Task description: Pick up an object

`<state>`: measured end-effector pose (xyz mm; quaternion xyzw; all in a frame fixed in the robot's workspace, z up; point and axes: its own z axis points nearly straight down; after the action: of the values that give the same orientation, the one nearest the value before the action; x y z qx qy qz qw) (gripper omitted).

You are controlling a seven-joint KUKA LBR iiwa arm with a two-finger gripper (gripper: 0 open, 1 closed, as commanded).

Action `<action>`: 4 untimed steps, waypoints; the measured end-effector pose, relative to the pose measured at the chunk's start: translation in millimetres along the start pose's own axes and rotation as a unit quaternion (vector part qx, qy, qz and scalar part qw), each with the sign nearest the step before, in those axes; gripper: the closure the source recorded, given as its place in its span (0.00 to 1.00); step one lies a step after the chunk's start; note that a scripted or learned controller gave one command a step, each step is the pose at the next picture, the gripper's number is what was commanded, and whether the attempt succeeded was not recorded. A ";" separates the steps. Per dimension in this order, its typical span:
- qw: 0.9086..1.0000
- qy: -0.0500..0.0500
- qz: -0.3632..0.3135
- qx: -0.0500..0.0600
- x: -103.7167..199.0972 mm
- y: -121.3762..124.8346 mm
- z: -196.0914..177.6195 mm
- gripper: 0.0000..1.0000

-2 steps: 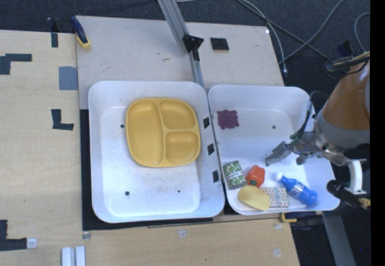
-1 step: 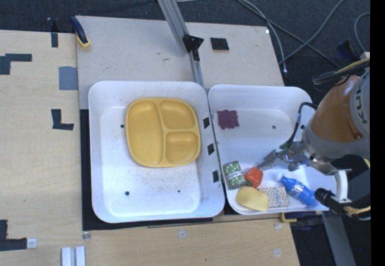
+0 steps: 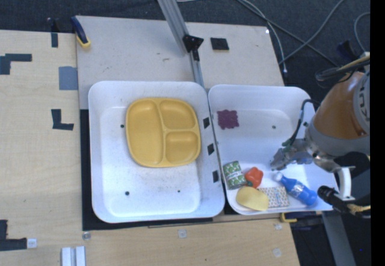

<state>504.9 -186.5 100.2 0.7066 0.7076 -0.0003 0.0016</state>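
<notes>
The left bin (image 3: 108, 198) is the biggest thing on the bench, and the yellow divided plate (image 3: 163, 132) lies flat in its upper middle. At three o'clock from it, sharing a wall, sits the right bin (image 3: 258, 95), where every small object is. The arm (image 3: 340, 115) comes in from three o'clock, its orange band over that bin's right edge. The gripper (image 3: 283, 160) hangs low over the bin floor, right of centre, with its two dark fingers set apart and nothing between them.

The candidates cluster toward six o'clock in the right bin: a yellow lemon-like piece (image 3: 252, 199) at the near wall, a blue bottle (image 3: 298, 191) at five o'clock from the gripper and close to it, a pale speckled card (image 3: 277, 197) between those two, a purple patch (image 3: 227, 119) alone at eleven o'clock, a green patterned packet (image 3: 233, 173), and a small red piece (image 3: 254, 176) just beside it.

By my reading the pick is not yet made: everything rests on the floor, so closing and lifting remain.
</notes>
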 end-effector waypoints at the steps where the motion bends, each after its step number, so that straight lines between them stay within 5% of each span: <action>1: 1.000 0.000 0.000 -0.001 -7.0 2.4 -60.6 1.00; 2: 1.000 0.001 -0.001 -0.002 0.1 8.2 -120.0 1.00; 3: 1.000 0.001 0.000 0.001 0.6 8.3 -118.3 1.00; 4: 1.000 0.002 -0.003 0.001 61.3 26.6 -114.5 1.00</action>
<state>531.2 -124.9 214.6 0.7045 0.7097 0.0001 -0.0008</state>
